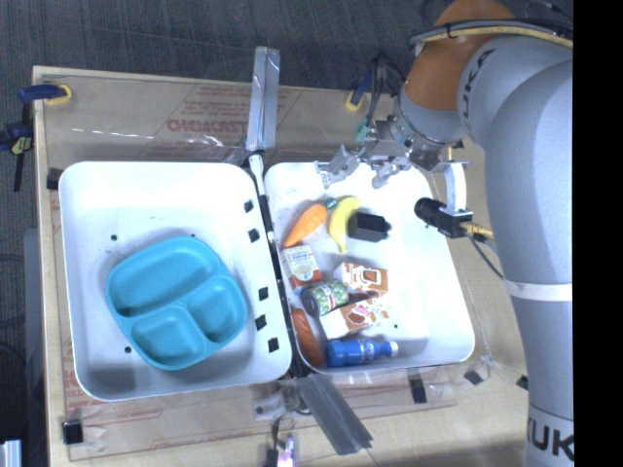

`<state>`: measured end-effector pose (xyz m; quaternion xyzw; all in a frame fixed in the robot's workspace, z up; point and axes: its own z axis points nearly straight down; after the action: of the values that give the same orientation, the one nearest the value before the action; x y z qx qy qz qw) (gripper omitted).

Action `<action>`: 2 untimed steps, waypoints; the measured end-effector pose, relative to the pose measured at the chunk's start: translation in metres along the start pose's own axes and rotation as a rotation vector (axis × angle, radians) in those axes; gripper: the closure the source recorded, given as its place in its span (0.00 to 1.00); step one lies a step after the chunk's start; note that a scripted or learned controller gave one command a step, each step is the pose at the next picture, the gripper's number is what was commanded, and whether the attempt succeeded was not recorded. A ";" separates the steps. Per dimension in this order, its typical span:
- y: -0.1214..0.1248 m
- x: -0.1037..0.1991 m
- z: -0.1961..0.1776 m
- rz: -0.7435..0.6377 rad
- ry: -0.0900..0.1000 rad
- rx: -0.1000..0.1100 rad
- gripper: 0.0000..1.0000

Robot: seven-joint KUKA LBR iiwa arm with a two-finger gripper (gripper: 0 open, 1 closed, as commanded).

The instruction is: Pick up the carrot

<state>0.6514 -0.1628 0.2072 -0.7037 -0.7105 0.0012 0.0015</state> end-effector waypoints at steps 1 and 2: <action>0.006 0.012 0.015 -0.120 0.001 0.000 0.00; -0.019 0.066 0.012 -0.232 -0.001 -0.001 0.00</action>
<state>0.6318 -0.0974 0.1956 -0.6167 -0.7872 0.0008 0.0010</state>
